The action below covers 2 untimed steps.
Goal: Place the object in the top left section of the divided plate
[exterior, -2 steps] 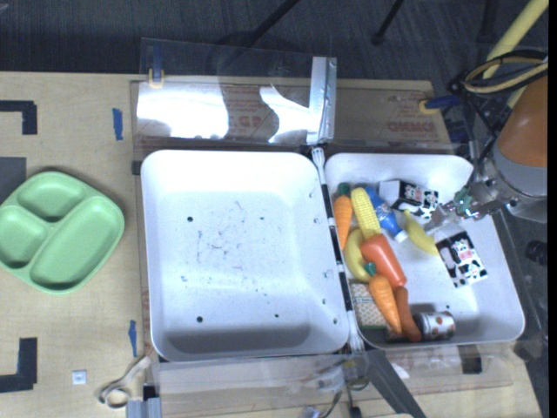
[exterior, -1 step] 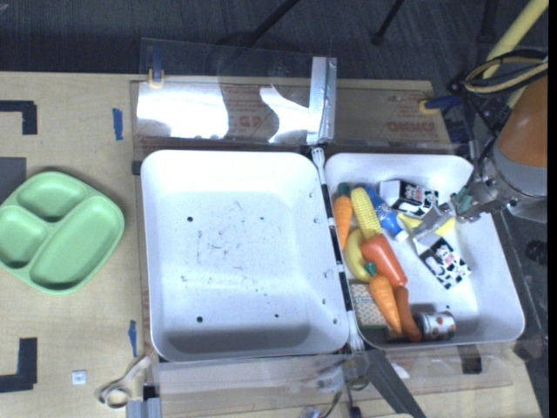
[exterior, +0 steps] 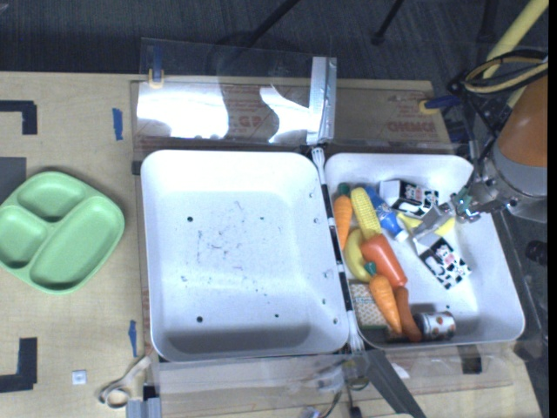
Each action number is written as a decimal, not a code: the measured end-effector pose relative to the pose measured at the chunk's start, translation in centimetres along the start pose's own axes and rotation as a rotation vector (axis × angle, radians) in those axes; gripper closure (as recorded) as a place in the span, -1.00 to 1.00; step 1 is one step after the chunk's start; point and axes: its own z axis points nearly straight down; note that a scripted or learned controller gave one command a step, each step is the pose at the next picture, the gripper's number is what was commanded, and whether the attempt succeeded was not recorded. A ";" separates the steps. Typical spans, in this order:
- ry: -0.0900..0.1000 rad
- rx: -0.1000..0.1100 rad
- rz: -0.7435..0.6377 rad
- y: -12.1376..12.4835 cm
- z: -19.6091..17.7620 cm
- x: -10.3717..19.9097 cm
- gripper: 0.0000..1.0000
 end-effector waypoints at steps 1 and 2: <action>0.001 0.000 -0.071 -1.5 -2.0 1.2 -1.00; 0.002 0.001 0.041 0.3 1.7 6.4 -1.00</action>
